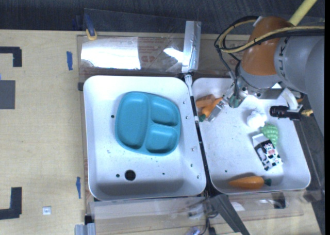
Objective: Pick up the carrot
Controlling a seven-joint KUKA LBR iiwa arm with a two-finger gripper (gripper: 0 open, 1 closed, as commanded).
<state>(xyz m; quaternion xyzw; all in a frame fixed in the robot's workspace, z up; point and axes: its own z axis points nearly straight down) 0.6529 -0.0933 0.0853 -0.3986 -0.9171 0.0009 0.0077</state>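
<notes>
An orange carrot (246, 181) with a green stem end lies flat near the front wall of the right bin (289, 174). A second orange carrot-like piece (206, 104) lies in that bin's far left corner, against the divider. My gripper (225, 101) is low in the bin at the right end of this second piece, touching it or nearly so. The wrist above it hides how the contact stands. The front carrot lies far from the gripper, toward the near side.
The right bin also holds a white lump (254, 119), a green toy (270, 132) and a black-and-white carton (267, 154) along its right half. A blue divided plate (147, 122) sits in the left bin (98, 141). Cables loop above the wrist.
</notes>
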